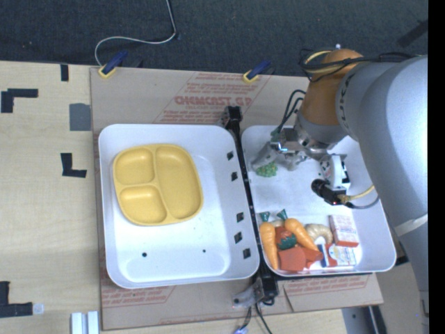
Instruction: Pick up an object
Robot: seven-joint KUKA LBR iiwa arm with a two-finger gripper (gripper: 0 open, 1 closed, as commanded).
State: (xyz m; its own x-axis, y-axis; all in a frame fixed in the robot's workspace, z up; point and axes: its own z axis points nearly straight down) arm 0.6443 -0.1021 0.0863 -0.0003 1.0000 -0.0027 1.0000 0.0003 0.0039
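My gripper (272, 160) is low over the upper-left part of the right bin (375, 218), tips right at a small green object (266, 170), looks leafy/bumpy, maybe toy broccoli; can't tell if my fingers are spread or closed, nor if the green thing is between them. To do this well, I'd judge: center over the green piece, go straight down, close slow, since the lumpy shape may squirt out on smooth white plastic. Other candidates piled at the bin's lower edge: orange carrot (299, 232), glossy, tapered; red block (292, 259), flat-faced; small carton (343, 230), boxy. Left bin (118, 256) holds a yellow divided plate (157, 184), smooth, rounded, three compartments.
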